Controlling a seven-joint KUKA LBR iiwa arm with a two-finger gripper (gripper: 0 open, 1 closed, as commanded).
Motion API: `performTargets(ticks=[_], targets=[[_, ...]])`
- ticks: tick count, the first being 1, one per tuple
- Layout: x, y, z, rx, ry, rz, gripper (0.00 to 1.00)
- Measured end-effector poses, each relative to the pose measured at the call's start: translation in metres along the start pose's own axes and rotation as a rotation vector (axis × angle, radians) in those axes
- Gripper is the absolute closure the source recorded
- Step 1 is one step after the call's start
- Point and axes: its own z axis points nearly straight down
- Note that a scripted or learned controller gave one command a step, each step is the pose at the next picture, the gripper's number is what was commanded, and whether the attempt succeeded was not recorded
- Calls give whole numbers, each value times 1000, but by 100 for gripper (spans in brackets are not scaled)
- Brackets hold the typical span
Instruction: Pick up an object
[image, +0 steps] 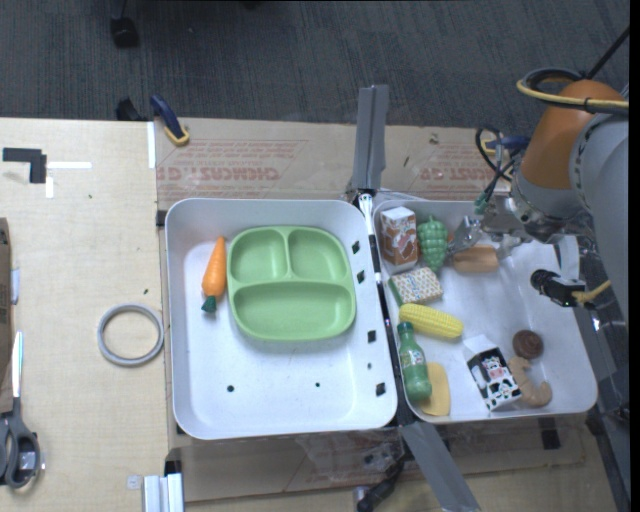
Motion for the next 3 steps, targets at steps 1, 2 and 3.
performTargets(ticks=[1,2,3], targets=[[0,1,-11,-2,-3,-3,100],[-20,-12,-62,-3,-1,-96,100],[31,3,-107,-2,0,-145,100]])
